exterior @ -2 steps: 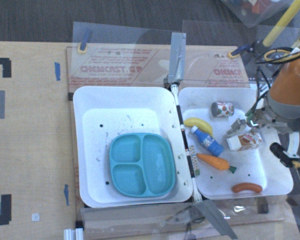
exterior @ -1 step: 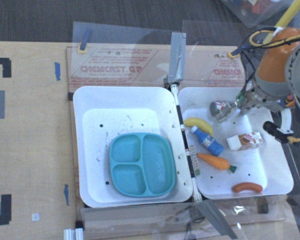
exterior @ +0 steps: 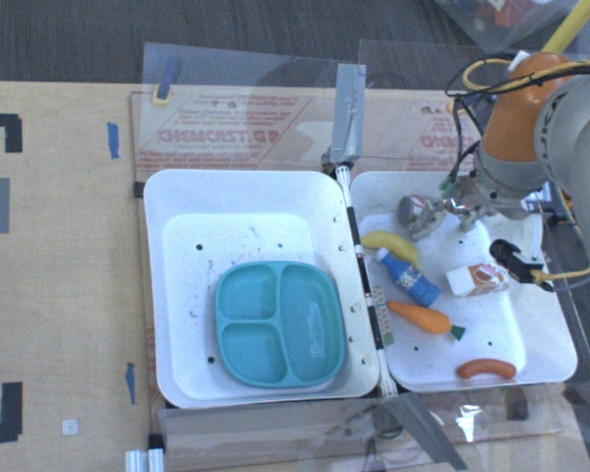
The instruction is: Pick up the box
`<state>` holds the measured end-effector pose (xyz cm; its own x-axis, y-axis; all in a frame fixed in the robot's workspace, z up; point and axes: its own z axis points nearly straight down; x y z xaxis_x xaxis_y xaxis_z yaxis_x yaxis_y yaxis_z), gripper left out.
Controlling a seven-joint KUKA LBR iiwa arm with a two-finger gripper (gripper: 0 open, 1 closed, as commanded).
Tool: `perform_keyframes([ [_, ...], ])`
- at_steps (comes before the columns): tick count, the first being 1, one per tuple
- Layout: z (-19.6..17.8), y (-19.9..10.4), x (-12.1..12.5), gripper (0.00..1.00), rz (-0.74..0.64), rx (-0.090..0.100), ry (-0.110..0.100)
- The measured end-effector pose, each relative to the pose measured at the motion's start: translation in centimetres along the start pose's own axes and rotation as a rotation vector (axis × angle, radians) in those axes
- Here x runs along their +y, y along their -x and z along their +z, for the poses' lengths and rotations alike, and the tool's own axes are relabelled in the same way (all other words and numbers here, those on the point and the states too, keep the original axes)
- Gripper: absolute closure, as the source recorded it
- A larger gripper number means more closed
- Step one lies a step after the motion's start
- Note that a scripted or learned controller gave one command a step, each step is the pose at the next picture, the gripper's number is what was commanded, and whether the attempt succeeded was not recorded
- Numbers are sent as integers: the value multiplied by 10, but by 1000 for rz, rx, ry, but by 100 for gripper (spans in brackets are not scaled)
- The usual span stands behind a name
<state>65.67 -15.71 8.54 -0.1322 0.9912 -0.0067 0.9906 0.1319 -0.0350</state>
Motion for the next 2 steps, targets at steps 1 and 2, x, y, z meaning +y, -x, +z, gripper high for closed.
perform_keyframes([
  [1,-1,-42,8,0,-27,0,2],
  [2,-1,-48,10,0,-99,1,8],
])
